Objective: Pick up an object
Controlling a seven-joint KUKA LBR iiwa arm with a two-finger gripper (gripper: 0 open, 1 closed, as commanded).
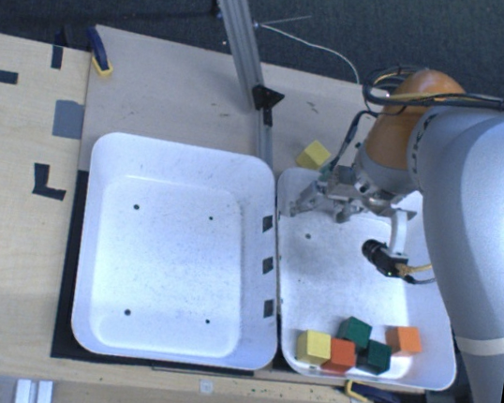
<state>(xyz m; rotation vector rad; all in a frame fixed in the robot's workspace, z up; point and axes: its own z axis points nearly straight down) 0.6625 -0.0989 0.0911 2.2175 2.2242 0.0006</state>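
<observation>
Your arm [479, 203] is reaching in from the right and hanging over the far end of the right bin [321, 273], its orange band [408, 116] showing above the wrist. The gripper [326, 201] is hovering just inside the bin's far left corner, close to the rim that meets the left bin [168, 249]; you cannot tell from this angle how it is set, and nothing is showing in its grasp.

The blocks you are after are sitting well apart from it, bunched at the near end of the right bin. A yellow block [313, 346] is lying farthest left, with a red block [341, 354] touching it on the right. A dark green block [356, 332] is resting just beyond them, a second green block [376, 357] is lying to the right of the red one, and an orange block [405, 340] is sitting farthest right, near the bin's right wall.

Another yellow block [315, 154] is lying outside both bins on the tabletop [173, 98], just beyond the right bin's far rim. A metal pole [245, 38] is slanting across the tabletop toward the gap between the bins.
</observation>
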